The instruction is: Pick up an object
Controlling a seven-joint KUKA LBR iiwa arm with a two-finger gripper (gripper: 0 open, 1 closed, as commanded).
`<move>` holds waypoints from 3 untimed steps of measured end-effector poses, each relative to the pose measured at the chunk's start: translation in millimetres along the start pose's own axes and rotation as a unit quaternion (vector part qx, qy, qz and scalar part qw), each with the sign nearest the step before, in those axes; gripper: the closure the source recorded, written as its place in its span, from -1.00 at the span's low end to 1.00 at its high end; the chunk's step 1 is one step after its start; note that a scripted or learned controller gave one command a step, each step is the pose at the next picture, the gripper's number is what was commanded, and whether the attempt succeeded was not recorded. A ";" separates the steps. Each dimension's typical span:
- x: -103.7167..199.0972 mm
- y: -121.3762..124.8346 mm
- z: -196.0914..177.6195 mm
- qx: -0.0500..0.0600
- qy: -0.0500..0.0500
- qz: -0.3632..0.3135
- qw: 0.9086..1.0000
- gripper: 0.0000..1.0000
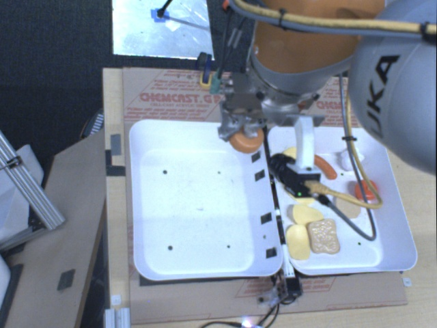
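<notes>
Closest up: arm (403, 80), reaching over rt bin (404, 250). Gripper (244, 130) clamped on orange round piece (247, 143), above divider betw. bins, far end. Prob. light, smooth, maybe slippery toy food; best pinched across middle, w/ gentle squeeze.

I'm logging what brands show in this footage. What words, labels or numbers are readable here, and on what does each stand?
"KUKA", only partly in frame, in dark letters on the grey arm.
"CHEMCAST", in red, repeated on the cardboard sheet under the two bins; the smaller red print beside it is too blurred to read.
Further red print on the sheet's front edge is too blurred to read.
</notes>
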State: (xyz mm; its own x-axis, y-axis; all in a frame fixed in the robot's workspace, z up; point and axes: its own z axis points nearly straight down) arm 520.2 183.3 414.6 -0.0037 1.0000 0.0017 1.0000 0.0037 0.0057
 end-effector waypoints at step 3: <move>-35.3 31.0 108.2 0.002 -0.001 0.003 1.000 1.00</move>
State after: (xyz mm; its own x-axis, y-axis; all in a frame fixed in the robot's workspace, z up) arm 551.9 148.3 306.5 0.0023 1.0000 -0.0001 1.0000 -0.0023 0.0023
